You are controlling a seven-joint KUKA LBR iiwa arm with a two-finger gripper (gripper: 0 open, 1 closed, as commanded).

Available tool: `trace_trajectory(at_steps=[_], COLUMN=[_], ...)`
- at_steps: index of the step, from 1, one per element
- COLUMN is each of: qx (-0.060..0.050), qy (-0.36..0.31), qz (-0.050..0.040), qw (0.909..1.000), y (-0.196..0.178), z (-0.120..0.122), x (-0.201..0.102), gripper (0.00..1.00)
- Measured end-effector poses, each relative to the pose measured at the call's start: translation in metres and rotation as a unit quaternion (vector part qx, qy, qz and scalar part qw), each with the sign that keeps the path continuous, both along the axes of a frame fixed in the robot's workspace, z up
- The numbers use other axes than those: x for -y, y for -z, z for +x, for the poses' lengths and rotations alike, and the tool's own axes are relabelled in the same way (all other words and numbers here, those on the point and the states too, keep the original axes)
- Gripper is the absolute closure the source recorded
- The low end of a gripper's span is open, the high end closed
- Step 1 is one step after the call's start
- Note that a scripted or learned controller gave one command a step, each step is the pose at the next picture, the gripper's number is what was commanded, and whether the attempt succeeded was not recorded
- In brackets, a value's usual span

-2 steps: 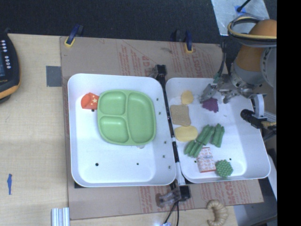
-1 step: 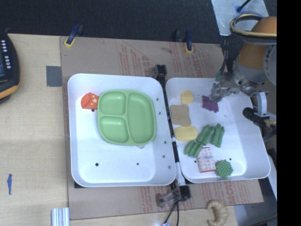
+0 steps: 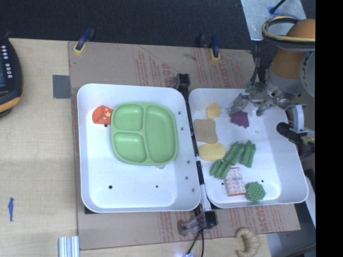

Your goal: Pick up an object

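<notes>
Gripper (image 3: 250, 104) in right bin (image 3: 289, 189), metal fingers spread open, straddling nothing. Purple bumpy object (image 3: 240, 119) just at its 7 o'clock, lying free. Green ridged pods (image 3: 235, 157) at 6.

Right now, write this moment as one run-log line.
gripper: above right bin | nearest: purple item | held: nothing seen | left bin: green plate

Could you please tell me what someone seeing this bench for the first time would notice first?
Most striking is the light green three-compartment plastic plate filling the middle of the left white bin, with a small red object tucked at its upper left edge. In the right white bin, the grey arm's gripper sits over a small purple object near the far edge, while green bean-like pieces lie mid-bin.
</notes>
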State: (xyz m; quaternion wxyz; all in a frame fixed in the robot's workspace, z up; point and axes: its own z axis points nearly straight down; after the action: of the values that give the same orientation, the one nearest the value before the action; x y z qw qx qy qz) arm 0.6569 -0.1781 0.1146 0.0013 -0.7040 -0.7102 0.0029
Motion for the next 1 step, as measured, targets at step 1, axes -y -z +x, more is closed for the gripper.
trace_trajectory(at_steps=[1], qx=[0.000], qy=[0.001], qz=[0.0006], qw=[1.0000], y=[0.0231], z=[-0.0009], x=[-0.0020], gripper=[0.00])
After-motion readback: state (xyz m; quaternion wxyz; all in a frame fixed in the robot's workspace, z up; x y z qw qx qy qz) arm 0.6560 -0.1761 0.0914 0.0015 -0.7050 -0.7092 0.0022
